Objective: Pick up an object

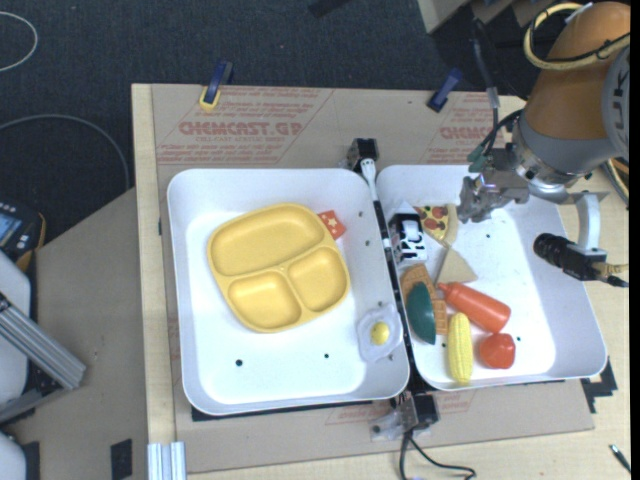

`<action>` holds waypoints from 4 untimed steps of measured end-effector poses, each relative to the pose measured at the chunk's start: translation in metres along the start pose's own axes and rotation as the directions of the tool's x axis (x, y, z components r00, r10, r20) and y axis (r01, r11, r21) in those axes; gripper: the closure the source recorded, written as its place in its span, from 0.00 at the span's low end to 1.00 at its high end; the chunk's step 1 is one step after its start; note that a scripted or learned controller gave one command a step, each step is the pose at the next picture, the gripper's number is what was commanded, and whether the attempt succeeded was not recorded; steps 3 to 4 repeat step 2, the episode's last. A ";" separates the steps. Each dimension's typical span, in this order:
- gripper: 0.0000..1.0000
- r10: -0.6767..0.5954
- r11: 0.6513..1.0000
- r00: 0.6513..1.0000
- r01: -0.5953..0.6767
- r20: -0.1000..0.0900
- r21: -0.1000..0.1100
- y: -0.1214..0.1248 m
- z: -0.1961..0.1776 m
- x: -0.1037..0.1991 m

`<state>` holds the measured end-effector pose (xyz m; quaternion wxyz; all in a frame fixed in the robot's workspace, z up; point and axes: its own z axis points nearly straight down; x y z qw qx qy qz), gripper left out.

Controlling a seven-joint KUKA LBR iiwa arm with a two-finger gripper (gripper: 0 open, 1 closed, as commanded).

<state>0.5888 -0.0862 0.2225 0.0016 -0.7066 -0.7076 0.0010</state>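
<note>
hovering gripper [478, 200] over glossy, rounded plastic toy food [462, 320].

Both bins [195, 268] white. Left bin: yellow divided tray [278, 266]; by its upper right corner an orange-red piece [332, 225]. Right bin: orange carrot [478, 305], red tomato [496, 349], yellow corn [459, 346], dark green item [421, 313].

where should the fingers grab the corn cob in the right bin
Grip the corn cob across its narrow middle, coming straight down from above. It lies flat and lengthwise, the red tomato close on its right, the green piece upper left; fingers must straddle its width.
</note>
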 end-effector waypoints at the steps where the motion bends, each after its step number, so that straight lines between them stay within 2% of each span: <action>1: 1.00 0.001 1.000 1.000 -0.001 0.000 -0.005 -0.008 -0.013 -0.005; 2: 1.00 0.001 1.000 1.000 -0.001 0.000 0.000 -0.002 0.004 0.001; 4: 1.00 0.001 1.000 1.000 -0.001 0.000 0.000 -0.002 0.004 0.001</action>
